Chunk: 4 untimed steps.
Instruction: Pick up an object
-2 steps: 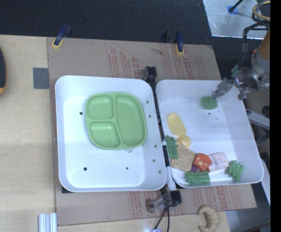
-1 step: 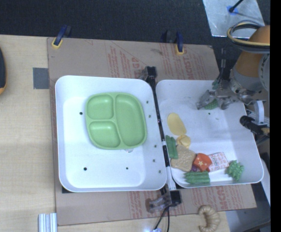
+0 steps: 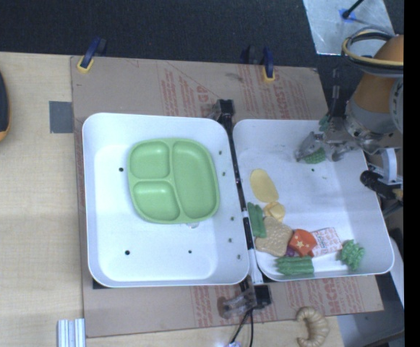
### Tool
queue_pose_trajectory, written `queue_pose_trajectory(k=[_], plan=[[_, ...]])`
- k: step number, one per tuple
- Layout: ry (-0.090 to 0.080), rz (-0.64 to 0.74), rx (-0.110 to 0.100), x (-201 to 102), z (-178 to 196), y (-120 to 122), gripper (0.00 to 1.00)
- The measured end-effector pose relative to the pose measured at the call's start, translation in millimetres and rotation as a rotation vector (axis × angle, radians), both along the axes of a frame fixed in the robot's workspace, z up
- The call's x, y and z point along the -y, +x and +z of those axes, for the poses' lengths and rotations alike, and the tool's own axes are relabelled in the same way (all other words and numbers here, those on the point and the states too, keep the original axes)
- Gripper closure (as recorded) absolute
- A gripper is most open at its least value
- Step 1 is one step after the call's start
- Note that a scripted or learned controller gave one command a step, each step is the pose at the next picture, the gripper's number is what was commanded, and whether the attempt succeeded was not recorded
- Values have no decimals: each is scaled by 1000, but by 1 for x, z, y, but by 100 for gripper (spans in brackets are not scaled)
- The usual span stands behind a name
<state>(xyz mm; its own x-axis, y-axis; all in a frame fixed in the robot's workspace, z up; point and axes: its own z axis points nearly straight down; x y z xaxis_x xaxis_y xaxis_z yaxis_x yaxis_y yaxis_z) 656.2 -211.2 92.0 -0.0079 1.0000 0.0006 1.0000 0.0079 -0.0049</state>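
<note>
The grey two-finger gripper point(image 3: 314, 152) is low in the far part of the right white bin point(image 3: 361, 194), right over a small green thing point(image 3: 314, 157). Fingers apart w/ it between, not clamped.

Even, fairly bright overhead light falls on the bench, and the two white bins point(image 3: 159, 266) come close to washing out, with soft glare on their floors and only faint shadows at their walls. The dark floor point(image 3: 195, 9) beyond the bench is nearly black. The picture is slightly soft and grainy, and the gripper point(image 3: 322, 149) at the right looks blurred, perhaps from motion.
</note>
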Motion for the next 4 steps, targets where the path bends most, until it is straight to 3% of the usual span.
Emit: queue_pose_trajectory(k=[1,2,3,4], plan=[[-1,2,-1,1,11,0,100],[0,1,10,-65,82,2,100],[2,4,10,-149,140,2,100],[1,2,-2,-203,144,-42,100]])
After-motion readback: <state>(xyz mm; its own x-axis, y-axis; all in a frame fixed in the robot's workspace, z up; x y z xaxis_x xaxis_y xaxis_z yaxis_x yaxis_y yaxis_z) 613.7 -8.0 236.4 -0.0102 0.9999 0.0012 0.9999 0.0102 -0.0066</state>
